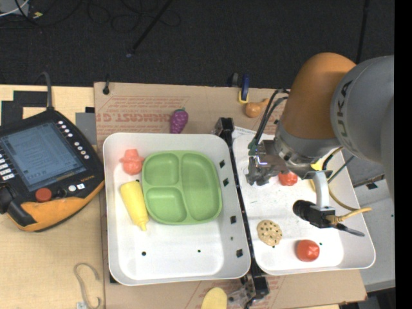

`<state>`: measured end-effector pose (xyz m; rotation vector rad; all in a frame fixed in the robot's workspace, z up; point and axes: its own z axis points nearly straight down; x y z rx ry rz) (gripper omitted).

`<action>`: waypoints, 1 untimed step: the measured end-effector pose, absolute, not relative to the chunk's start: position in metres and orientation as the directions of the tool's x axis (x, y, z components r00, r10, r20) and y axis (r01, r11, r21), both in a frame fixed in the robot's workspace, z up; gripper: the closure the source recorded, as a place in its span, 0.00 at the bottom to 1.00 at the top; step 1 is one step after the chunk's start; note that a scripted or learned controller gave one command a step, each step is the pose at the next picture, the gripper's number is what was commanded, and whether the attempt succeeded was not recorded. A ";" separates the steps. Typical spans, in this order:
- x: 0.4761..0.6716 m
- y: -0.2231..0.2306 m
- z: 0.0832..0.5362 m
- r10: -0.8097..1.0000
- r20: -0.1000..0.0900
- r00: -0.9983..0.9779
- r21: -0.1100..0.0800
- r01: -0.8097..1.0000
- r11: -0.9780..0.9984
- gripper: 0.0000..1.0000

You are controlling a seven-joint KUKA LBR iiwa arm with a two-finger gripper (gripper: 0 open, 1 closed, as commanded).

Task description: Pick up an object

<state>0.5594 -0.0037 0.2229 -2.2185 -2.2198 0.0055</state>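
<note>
Small red object [288, 179] in right bin [360, 253], just beside tool [259, 174]; tool's state impossible to tell.

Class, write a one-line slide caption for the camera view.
Grey KUKA arm's end effector low over the right white bin, near a small red object; green divided plate in left bin.

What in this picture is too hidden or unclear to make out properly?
- Gripper: a dark cluster under the arm's wrist; whether it is open or shut can't be told.
- Small red object: partly covered by the wrist, kind unclear.
- Yellow object: cut off by the bottom edge.
- Pendant screen: text too small to read.
</note>
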 end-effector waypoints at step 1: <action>0.566 -0.014 0.217 1.000 -0.001 0.001 -0.003 1.000 -0.001 1.00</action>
